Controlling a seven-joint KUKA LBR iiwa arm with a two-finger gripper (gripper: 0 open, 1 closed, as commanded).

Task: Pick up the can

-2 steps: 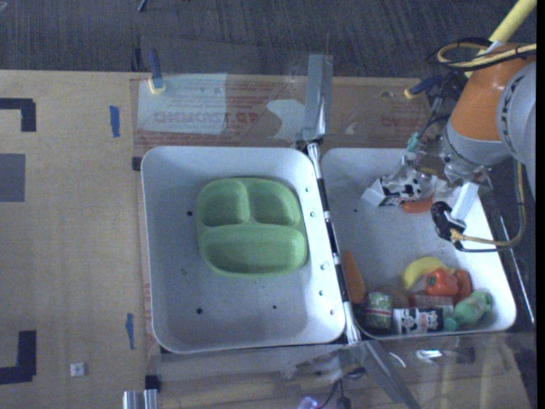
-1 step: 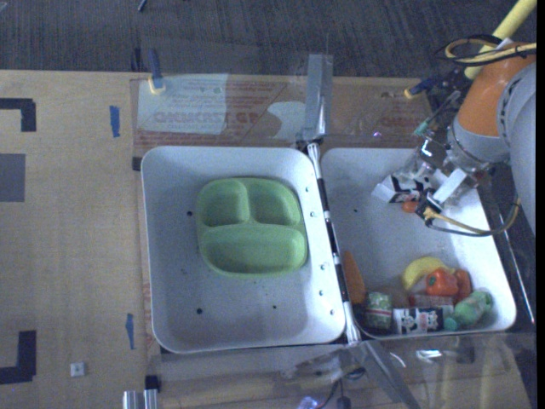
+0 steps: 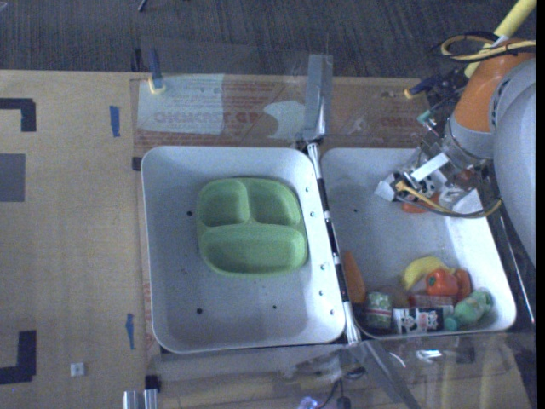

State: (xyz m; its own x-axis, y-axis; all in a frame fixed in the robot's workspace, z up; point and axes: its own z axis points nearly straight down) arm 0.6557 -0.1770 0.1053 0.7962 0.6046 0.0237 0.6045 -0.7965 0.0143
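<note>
While the arm [image 3: 511,135] reaches in from the 3 o'clock side of the camera view, its gripper [image 3: 415,186] sits over the upper part of the right bin [image 3: 362,186], at about 1 o'clock from that bin's centre. The wrist carries an orange band [image 3: 481,88] and loose cabling, which crowd the tool end. Whether the fingers are apart or closed cannot be told, and nothing can be seen between them.

The can [image 3: 378,309] lies in the right bin at about 7 o'clock from the bin's centre, close to the lower wall and near the divider between the two bins. It is small and dark green with a pale lower part. It is well apart from the gripper.

Other items share the lower end of the right bin. An orange carrot-shaped piece [image 3: 352,276] lies along the left wall at 11 o'clock from the can. A white carton with dark print [image 3: 422,319] lies just beside the can at 3 o'clock. A yellow banana [image 3: 420,270] and an orange-red item [image 3: 444,283] sit at about 1 to 2 o'clock from the can. A green item [image 3: 473,307] lies near the lower right corner.

The left bin [image 3: 170,296] holds a green divided plate [image 3: 252,226], positioned slightly towards 12 o'clock of that bin's centre. Both bins stand side by side on the tabletop [image 3: 68,245], which carries blue tape marks [image 3: 114,120] and black corner marks [image 3: 23,113].
</note>
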